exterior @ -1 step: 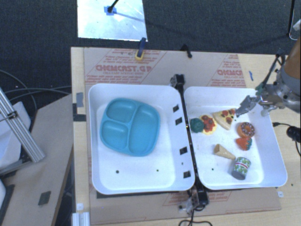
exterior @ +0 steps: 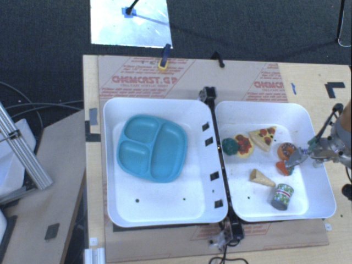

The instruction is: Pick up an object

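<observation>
- Red toy piece (exterior: 282,168): the small item just right of the cheese wedge (exterior: 262,177), in the right bin (exterior: 258,106). I judge it the likeliest target, since the gripper (exterior: 297,157) hangs right beside it.
- Whether the gripper is released, clenched or grasping anything cannot be told; its tip blurs into the red piece.
- To do this step well, centre on the red piece alone. A round orange toy (exterior: 286,149) sits close behind it, up and right of the wedge, and could be nudged or caught too.
- Descend straight, close gently, then lift vertically; the piece looks small and could slip out.
- The can (exterior: 282,196) lies right of and in front of the wedge, so keep the approach off it.
- Surface, left to right: far left of the wedge, the left bin (exterior: 159,104) bears 1 blue divided plate (exterior: 151,147). Just left of and beyond the wedge lie a green and red toy (exterior: 236,146) and a pizza slice (exterior: 264,137).
- Both bins rest on a printed board (exterior: 143,78) covering the bench.
- Room: a metal rail (exterior: 22,153) stands far left of the wedge, and a shiny sheet (exterior: 129,15) lies on dark floor far beyond and to its left.
</observation>
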Robot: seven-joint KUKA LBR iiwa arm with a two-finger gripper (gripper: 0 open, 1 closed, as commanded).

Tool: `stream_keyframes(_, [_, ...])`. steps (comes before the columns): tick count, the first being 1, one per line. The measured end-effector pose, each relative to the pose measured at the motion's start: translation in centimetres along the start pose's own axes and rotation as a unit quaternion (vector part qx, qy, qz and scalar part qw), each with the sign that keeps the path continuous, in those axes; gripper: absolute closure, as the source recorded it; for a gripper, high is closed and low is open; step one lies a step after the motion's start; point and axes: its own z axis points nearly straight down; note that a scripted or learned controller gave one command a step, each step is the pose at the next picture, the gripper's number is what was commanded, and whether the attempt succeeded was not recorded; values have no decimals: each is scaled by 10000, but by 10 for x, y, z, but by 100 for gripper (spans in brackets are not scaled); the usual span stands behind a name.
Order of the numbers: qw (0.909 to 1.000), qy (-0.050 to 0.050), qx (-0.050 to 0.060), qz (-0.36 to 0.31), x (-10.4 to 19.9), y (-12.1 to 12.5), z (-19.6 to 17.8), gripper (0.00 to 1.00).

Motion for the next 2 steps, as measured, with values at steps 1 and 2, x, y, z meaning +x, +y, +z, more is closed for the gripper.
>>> stream_keyframes(1, [10000, -3, -45, -27, 4, -21, 88, 0])
stream_keyframes(2, [9999, 11, -64, -87, 72, 24, 84, 0])
